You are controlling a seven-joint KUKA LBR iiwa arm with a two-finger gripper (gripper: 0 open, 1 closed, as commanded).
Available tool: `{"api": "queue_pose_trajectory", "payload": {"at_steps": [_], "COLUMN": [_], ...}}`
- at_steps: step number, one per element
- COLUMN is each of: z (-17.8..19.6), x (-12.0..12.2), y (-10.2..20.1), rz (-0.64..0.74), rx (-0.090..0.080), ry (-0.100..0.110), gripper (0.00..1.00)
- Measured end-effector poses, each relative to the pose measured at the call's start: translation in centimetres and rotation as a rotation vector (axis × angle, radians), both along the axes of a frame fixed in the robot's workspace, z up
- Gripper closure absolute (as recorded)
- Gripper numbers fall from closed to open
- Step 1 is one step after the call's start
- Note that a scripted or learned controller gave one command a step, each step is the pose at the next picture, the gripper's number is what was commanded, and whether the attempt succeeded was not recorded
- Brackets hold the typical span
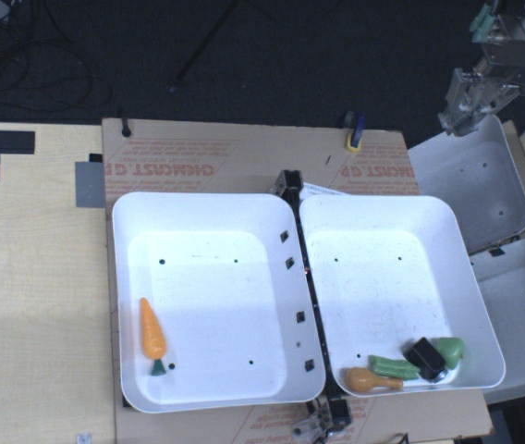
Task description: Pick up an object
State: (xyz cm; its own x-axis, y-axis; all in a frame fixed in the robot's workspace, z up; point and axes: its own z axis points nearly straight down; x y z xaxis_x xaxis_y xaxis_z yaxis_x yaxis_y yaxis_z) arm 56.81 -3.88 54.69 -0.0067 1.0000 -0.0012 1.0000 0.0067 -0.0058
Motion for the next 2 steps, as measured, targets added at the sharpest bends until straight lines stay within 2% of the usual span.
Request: {"api": "queue_pose_trajectory", "payload": {"at_steps": [1,2], "z": [-6.1,-20.3], "x": [1.8,1.9], "y": [-8.5,-15.5], "rz": [-0.013,-0.013], "rx": [0.000,0.002], "ry": [0.002,0.011], "gripper": [1.00,1.00]}}
